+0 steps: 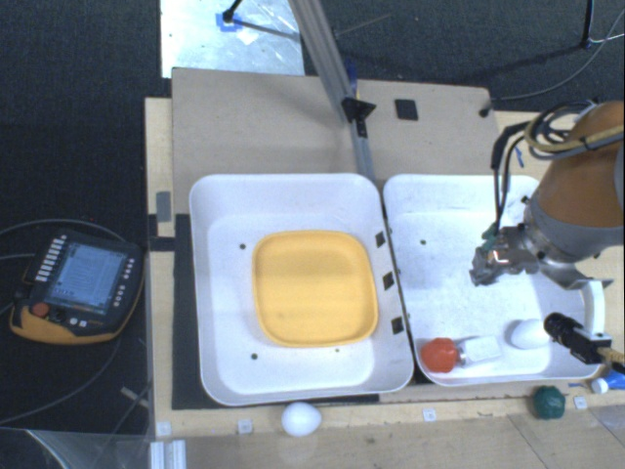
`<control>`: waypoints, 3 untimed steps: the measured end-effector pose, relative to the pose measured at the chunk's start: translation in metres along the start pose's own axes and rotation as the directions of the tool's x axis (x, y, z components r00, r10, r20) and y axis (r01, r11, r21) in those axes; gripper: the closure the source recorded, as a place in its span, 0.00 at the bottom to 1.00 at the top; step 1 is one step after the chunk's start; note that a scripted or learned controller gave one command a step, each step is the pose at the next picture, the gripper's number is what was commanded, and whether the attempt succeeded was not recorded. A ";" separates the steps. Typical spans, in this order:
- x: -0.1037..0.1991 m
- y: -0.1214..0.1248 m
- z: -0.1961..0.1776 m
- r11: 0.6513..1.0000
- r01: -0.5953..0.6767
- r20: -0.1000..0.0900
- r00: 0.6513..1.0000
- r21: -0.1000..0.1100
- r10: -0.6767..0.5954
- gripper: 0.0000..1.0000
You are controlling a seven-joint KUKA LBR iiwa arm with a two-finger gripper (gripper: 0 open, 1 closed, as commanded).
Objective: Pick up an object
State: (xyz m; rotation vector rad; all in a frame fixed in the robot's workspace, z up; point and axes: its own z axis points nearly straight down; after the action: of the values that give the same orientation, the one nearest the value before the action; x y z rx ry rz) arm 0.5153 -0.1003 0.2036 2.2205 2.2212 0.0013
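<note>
Listing from the near edge of the tabletop [459, 430] outward.

White egg-shaped piece [301, 419]: outside the bins, just off the front rim of the left white bin [210, 291].

Dark green ball [549, 402]: also outside, near the front right corner of the right white bin [410, 213].

Inside that right bin, along the front wall:
- red rubbery-looking ball [439, 355], touching or just beside a small pale oblong item [480, 349] of unclear kind;
- second white egg-shaped piece [528, 334], a little apart to the right.

Farther in: dark metal tool [491, 262], hovering over the bare middle of the right bin, apart from all three pieces. Released or clenched: cannot tell. Nothing visible in its grip.

Left bin: yellow square plastic plate [315, 286], lying flat at centre.

Step, as judged: approach, with no pick made yet.

Next move, as judged: shifting toward the front wall, centring over one piece, descending, then closing on it.
</note>
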 end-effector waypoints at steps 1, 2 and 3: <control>0.038 0.036 -0.009 1.000 0.002 -0.001 1.000 0.000 -0.002 1.00; 0.076 0.059 -0.005 1.000 0.003 -0.001 1.000 0.001 -0.003 1.00; 0.121 0.093 -0.017 1.000 0.002 -0.001 1.000 0.000 -0.002 1.00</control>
State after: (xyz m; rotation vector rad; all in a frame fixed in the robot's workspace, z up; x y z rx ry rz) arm 0.6084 0.0202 0.2209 2.2187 2.2243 0.0019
